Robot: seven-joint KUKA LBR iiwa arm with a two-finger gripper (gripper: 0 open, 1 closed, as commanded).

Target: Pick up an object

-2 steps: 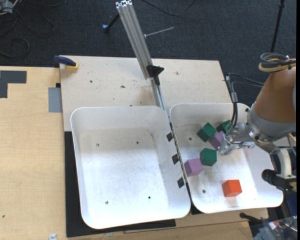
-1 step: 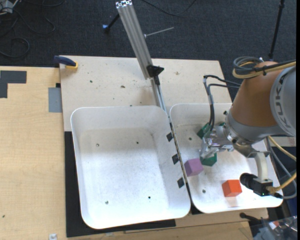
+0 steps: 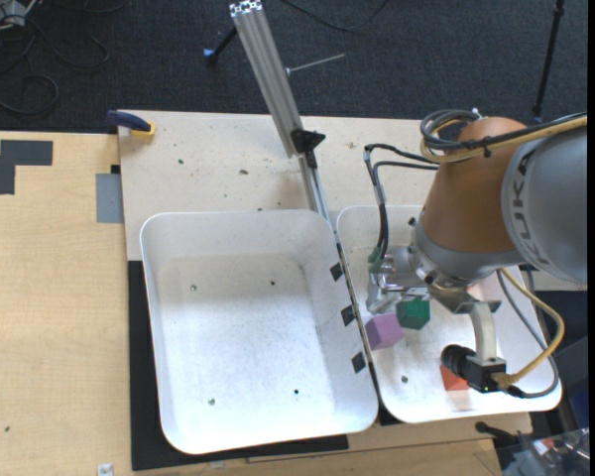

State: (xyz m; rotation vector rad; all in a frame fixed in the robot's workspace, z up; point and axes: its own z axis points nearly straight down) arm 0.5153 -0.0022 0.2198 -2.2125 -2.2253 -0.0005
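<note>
In the right bin [image 3: 535,390], my gripper [image 3: 389,291] hangs low beneath the orange wrist band, near the bin's left wall. A green cube [image 3: 414,313] lies just to its lower right, touching or very close to it. A purple cube [image 3: 384,331] sits right below the gripper, against the green cube's left side. Near the bin's front lies a red block [image 3: 454,377] with a black part of the arm's cabling beside it. The arm's bulk hides the back of this bin.
The left bin [image 3: 178,405] is a wide white tray with a few dark specks. A divider with black clips [image 3: 345,315] runs between the bins. A slanted aluminium bar [image 3: 273,77] rises behind them. Cables loop around the wrist.
</note>
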